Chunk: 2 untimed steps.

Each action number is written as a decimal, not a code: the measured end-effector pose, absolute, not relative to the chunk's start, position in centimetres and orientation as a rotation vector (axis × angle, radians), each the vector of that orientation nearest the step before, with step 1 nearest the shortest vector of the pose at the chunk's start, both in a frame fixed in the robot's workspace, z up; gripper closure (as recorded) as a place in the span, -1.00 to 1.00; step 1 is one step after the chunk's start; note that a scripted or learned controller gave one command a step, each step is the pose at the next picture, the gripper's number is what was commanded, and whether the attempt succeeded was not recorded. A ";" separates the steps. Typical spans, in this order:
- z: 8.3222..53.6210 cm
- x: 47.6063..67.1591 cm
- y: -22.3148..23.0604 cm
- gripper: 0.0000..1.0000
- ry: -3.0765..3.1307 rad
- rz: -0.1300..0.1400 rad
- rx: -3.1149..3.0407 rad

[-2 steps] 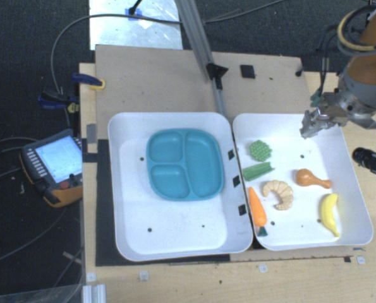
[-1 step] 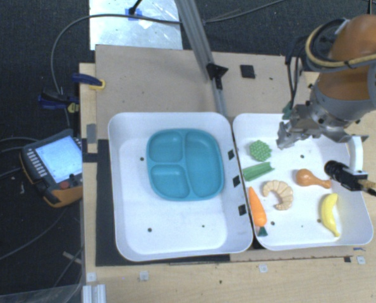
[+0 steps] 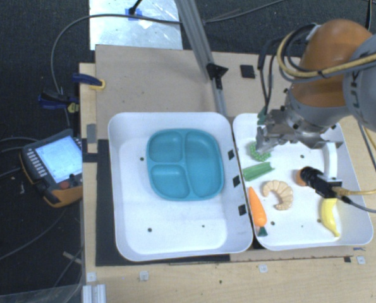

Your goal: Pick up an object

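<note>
Hovering at the right bin's [image 3: 358, 232] eleven o'clock, my gripper [image 3: 265, 142], grip unreadable, crowds broccoli [image 3: 257, 150]; bean [image 3: 258, 170], croissant [image 3: 278, 194], carrot [image 3: 257, 207], banana [image 3: 329, 216] lie around. Left bin [image 3: 131, 232] holds a blue plate [image 3: 185, 164].

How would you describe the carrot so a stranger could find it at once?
Look in the right-hand white bin, along its left wall beside the bin holding the blue divided plate. The carrot lies there, left of the pale croissant. It alone is long, orange and tapered.
</note>
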<state>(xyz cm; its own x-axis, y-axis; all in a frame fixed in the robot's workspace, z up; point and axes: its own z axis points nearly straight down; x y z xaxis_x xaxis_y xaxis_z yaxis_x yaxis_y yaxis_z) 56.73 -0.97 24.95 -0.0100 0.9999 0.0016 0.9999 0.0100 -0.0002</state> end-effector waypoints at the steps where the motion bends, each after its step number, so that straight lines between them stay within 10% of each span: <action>1: 23.2 54.6 3.3 1.00 -2.229 0.000 -2.210; 2: 21.8 52.0 7.9 1.00 -2.229 0.001 -2.210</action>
